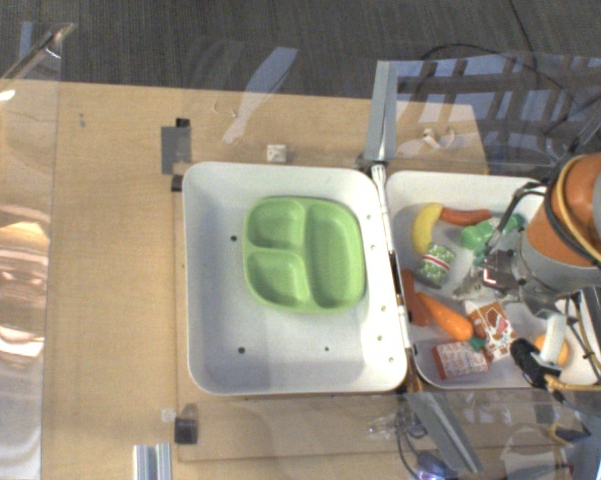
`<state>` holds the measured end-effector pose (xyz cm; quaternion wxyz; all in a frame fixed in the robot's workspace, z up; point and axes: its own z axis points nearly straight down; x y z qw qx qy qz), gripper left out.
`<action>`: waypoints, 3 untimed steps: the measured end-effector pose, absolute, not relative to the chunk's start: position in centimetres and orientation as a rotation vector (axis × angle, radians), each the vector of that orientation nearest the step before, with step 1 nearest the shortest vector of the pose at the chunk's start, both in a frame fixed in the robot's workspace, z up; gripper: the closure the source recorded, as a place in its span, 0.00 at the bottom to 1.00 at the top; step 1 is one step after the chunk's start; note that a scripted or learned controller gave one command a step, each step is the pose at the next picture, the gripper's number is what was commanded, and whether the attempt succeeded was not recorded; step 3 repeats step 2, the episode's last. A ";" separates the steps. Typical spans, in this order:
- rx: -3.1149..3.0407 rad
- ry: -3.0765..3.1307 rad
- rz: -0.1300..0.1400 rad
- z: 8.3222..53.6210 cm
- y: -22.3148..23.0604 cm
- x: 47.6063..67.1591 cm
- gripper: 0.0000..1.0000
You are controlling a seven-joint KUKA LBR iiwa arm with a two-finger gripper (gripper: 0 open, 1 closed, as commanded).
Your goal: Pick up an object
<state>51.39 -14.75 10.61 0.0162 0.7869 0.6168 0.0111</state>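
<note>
**Crowded bin, lots of ways to whiff this one**

Wooden counter [100, 268] with a dark carpet behind it, two white bins side by side. The left bin [210, 358] just has a green divided plate [305, 253] sitting in the middle. The right bin [425, 373] is where all the pickable stuff is, and that's where I'm hanging, fingers [488, 276] down low over the middle of the pile. Honestly can't tell how wide they are from this angle, they're a blur against the clutter, and I can't see anything between them.

Here's what worries me. Everything is jammed together: a yellow banana [425, 226] near the top, a green thing [475, 236] beside it, a small can with a green-and-red label [438, 264], an orange carrot [442, 314], and two red-and-white packets [462, 360] down at the near edge. I'm right between the can and the carrot, so closing here could easily catch two things at once, or pinch an edge and have it squirt out. The carrot looks round and tapered, so my guess is it'd roll away. The flat packets would be hard to get under at all.
</note>
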 end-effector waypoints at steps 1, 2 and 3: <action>2.417 2.000 0.007 19.2 -9.8 51.9 1.00; 2.477 1.928 0.003 22.7 -5.2 57.0 1.00; 2.477 1.928 0.003 22.7 -5.2 57.0 1.00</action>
